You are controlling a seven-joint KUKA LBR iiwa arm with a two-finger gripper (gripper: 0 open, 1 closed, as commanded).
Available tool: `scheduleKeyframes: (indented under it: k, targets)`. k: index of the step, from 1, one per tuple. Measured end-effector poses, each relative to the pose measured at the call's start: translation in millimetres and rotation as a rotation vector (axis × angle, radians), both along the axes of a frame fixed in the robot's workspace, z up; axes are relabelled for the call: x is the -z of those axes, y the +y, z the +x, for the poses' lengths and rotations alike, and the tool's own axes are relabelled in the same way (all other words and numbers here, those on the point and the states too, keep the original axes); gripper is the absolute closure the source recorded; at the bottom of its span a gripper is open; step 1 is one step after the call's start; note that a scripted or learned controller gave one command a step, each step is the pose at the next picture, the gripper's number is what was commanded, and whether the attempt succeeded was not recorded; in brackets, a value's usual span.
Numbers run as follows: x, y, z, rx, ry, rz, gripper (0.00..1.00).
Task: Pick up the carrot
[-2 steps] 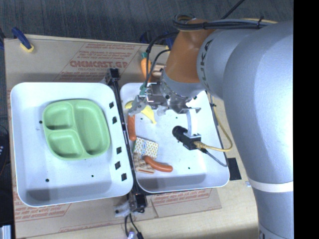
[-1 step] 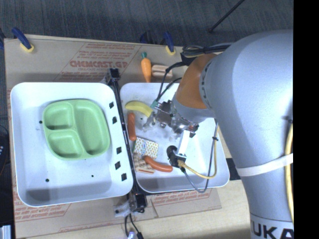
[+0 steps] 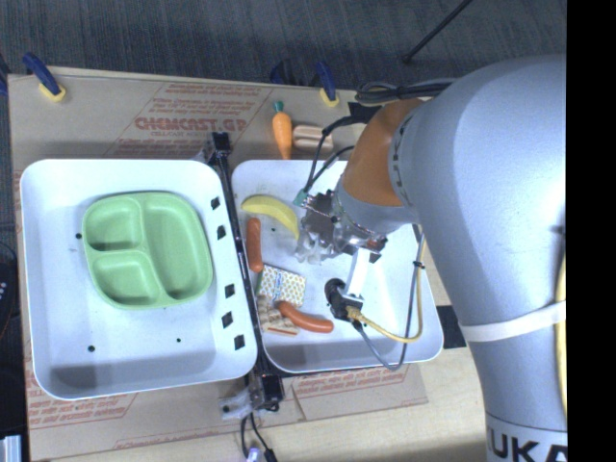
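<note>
My jaws (image 3: pixel 310 249), whose state I cannot tell, hang over the right bin (image 3: pixel 409 340); the carrot (image 3: pixel 281 133) lies beyond its far rim, long axis pointing away.

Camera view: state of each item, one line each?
carrot: lying outside the bins, on the bench behind the right bin, untouched.
banana: lying in the right bin, far left.
sausages: both lying in the right bin.
green tray: upright in the left bin.
hand: over the right bin, nothing visibly held.
</note>
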State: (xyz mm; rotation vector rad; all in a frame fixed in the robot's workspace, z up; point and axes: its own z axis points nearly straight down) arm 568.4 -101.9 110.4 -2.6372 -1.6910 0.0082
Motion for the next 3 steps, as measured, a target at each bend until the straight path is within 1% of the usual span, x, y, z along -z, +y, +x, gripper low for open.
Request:
scheduleKeyframes:
  k: [1,2,3]
  targets:
    - [-80.8,96.0,-50.5,0.243,-0.002,-0.004,1.0]
    - [-153.1,69.9,-55.1,0.495,-0.004,-0.005,1.0]
    - [-169.6,86.7,-87.4,0.8,0.0,-0.007,1.0]
